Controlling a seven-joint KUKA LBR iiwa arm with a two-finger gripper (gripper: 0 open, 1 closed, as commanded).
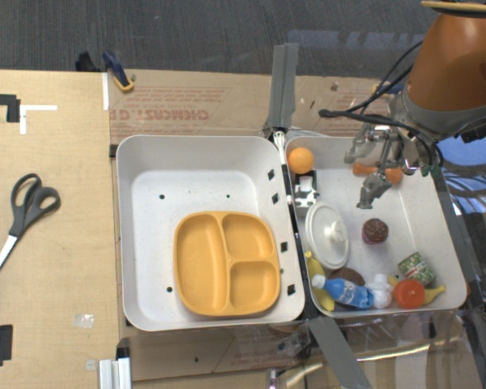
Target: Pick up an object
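Both bins white. Divided plate yellow-orange. Ball orange. Lid white. Bottle blue. Scissors had black handles. Arm wore orange band.

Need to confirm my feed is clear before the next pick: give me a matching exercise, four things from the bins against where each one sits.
Things:
1. orange ball
2. yellow divided tray
3. blue bottle
4. brown ball

Places:
A. left bin, toward its near side
B. right bin, far left corner
C. right bin, near edge, lying on its side
D. right bin, middle, below the gripper

Pairs: 1-B, 2-A, 3-C, 4-D
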